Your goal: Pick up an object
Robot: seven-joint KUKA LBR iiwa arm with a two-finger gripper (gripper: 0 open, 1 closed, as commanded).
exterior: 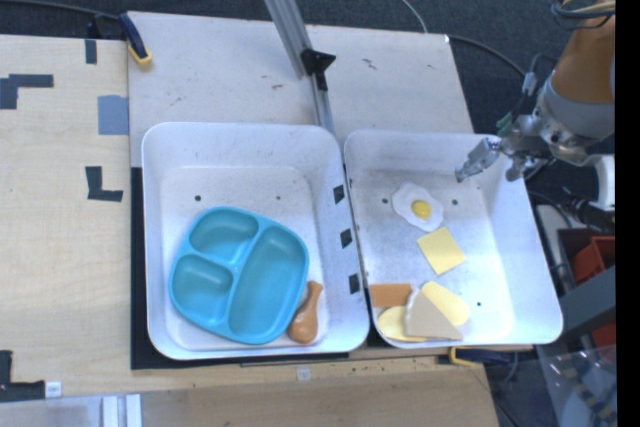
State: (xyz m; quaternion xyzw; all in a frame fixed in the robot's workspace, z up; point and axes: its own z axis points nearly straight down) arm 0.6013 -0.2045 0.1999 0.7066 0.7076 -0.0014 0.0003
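- Worktop (400, 75) pale, two white bins on it.
- Pincer (492, 158) over right bin's (520, 245) far edge; spread wide, holding nothing.
- Fried egg (418, 207) just left and nearer camera: probably light, flat, slippery; pinch across edges.

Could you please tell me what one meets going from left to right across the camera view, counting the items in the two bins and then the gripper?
Blue divided plate → drumstick → orange block → fried egg → gripper.
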